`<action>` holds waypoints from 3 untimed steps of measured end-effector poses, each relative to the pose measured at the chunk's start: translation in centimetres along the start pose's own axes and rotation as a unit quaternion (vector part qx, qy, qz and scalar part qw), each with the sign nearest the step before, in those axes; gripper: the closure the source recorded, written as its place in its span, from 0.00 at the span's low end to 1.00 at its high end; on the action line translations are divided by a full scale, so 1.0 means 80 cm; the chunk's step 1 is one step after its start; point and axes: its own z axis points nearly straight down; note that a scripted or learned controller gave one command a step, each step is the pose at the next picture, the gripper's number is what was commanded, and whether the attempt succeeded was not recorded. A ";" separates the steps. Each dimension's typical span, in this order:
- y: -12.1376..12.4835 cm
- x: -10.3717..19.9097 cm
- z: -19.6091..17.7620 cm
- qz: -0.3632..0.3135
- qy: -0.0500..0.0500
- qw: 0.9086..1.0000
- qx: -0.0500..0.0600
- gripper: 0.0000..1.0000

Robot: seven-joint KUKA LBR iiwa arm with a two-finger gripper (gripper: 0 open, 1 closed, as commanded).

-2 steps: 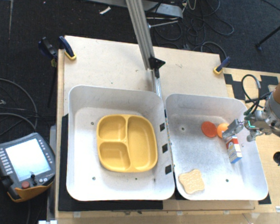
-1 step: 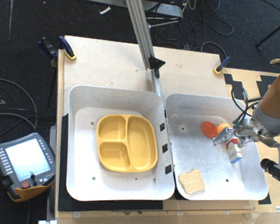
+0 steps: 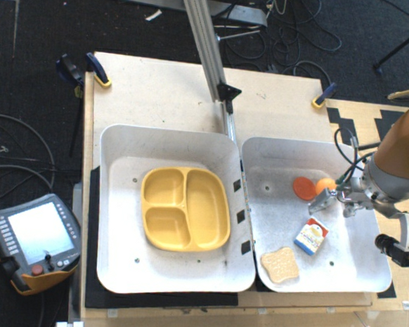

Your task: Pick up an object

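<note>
The left bin (image 3: pixel 116 209) holds a yellow divided plate (image 3: pixel 185 208). In the right bin (image 3: pixel 365 267) lie a toast slice (image 3: pixel 280 265), a small carton (image 3: pixel 311 237), a red disc (image 3: pixel 304 188) and an orange ball (image 3: pixel 325 184). The gripper (image 3: pixel 328 199) hovers beside the ball; whether its jaws are clenched or released, I cannot tell.

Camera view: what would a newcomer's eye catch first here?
Probably the yellow divided plate, alone in the left bin. Next, the right bin: an orange disc and orange ball beside the arm's tool, with a small carton and a toast slice nearer the front.
</note>
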 end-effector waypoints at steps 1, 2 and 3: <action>-0.001 0.001 -0.008 0.000 0.001 1.000 0.002 1.00; -0.005 0.007 -0.085 -0.001 0.001 1.000 0.001 1.00; -0.002 0.006 -0.140 -0.001 0.001 1.000 0.001 1.00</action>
